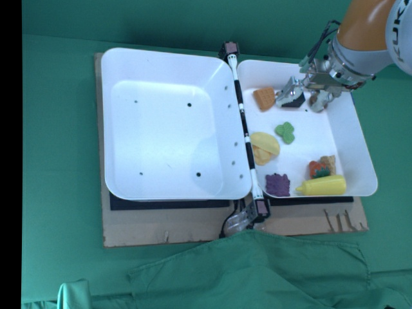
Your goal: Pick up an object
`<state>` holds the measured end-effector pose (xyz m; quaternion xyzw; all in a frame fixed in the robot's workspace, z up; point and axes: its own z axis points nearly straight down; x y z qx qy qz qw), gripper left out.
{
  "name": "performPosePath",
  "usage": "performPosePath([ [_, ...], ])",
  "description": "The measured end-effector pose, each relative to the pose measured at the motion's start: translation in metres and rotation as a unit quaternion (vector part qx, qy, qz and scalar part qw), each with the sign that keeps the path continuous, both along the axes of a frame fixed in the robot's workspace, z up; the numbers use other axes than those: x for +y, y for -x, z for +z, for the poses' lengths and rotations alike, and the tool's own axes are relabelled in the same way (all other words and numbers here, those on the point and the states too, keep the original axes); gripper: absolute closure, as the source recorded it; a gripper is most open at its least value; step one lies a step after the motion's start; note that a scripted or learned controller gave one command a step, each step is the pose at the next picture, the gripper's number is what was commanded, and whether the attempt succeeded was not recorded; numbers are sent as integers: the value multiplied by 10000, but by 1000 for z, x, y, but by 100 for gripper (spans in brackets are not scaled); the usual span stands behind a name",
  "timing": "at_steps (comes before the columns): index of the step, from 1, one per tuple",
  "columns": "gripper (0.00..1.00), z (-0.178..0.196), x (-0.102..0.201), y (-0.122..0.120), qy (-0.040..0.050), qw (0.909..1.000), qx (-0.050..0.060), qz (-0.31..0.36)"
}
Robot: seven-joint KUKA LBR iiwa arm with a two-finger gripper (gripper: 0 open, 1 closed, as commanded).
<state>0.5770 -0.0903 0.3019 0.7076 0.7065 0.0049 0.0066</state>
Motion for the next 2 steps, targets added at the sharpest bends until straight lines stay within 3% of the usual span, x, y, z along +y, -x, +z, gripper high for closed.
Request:
performPosePath([
  [1, 0, -75, -7, 61, -14, 9999, 110, -26],
  [2, 0, -19, 12, 43, -6, 10000, 33, 6],
])
